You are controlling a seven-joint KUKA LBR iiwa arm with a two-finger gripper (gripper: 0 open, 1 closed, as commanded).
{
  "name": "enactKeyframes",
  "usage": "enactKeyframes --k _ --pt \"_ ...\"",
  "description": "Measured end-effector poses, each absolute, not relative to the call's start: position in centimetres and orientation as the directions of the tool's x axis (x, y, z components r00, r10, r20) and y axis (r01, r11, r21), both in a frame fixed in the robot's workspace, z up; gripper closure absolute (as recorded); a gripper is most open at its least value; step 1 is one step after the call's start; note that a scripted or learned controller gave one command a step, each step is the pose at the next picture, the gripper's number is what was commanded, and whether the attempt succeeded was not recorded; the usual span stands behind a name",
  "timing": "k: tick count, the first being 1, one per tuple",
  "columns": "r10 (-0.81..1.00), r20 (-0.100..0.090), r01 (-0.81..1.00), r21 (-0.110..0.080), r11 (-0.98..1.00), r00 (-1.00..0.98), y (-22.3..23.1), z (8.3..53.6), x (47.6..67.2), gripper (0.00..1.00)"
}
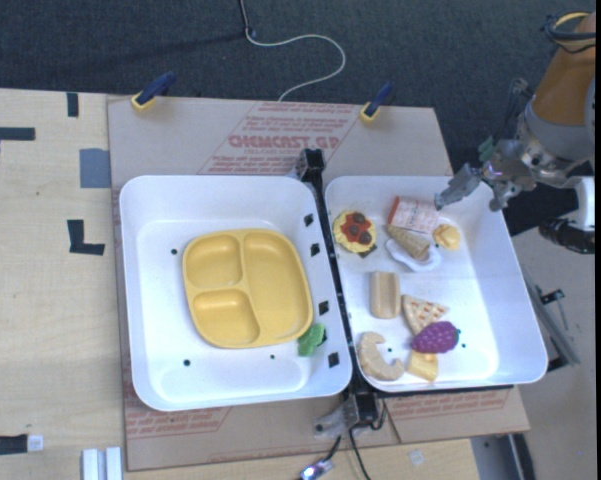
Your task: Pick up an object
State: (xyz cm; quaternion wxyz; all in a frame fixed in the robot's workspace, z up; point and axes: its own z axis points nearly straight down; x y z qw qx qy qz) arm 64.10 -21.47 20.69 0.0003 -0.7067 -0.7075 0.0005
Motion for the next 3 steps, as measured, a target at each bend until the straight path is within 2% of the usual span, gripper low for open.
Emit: enactKeyframes --k 1,2,3 --pt "1.000 -0.001 1.000 -0.004 0.003 -0.003 -21.6 15.9 64.9 0.00" --pt "1.000 0.002 1.000 -0.005 0.003 -0.003 -21.0 10.1 64.0 0.00" --pt "1.000 -0.006 1.000 0.004 0.003 -0.003 -21.1 8.8 64.2 0.00"
